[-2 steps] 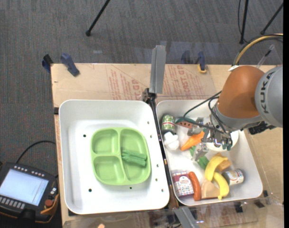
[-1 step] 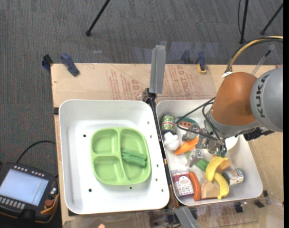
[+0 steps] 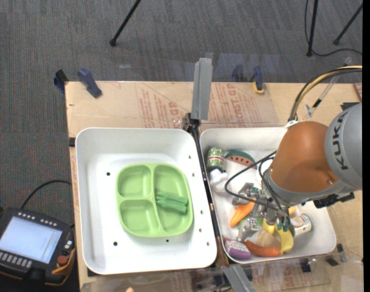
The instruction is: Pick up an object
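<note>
Nearest the camera, at the 6 o'clock wall of the right bin (image 3: 328,241), lies a heap of toy food: a purple piece (image 3: 236,247), a red pepper (image 3: 262,249) and a yellow banana (image 3: 284,239), touching one another. No single object is named by the task; any of these would serve.

The gripper (image 3: 268,216) is down among this heap, just above the banana and beside an orange carrot (image 3: 242,213) at its 9 o'clock. Cables and the wrist body mask the claw; whether it is wide, narrow or closed on anything cannot be told. Nothing is seen lifted clear.

Further back, at the bin's 11 o'clock corner, a green-labelled can (image 3: 215,157) and a watermelon slice (image 3: 239,159) lie untouched.

In the left bin (image 3: 96,151), a green divided plate (image 3: 153,199) carries a green bean-like item (image 3: 172,201) at its 3 o'clock side.

Assessment: approach and descent appear done; grasp unconfirmed; lift remains outstanding.
</note>
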You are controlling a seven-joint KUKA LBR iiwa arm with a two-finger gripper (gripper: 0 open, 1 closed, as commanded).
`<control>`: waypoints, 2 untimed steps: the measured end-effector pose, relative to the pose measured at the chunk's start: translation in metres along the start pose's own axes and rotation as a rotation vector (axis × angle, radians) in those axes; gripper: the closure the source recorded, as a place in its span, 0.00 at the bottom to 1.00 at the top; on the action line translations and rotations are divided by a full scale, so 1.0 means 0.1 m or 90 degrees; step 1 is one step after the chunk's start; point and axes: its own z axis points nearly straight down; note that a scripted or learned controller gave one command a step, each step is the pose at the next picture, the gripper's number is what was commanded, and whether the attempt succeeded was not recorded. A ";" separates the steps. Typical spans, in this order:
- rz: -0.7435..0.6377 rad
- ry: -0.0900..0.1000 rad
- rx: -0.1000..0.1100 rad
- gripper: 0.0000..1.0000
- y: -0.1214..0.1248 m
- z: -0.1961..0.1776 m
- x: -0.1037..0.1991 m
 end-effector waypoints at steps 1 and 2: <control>-0.004 -0.001 0.000 1.00 0.01 -0.09 -0.01; 0.137 -0.007 -0.002 1.00 0.01 -0.03 0.26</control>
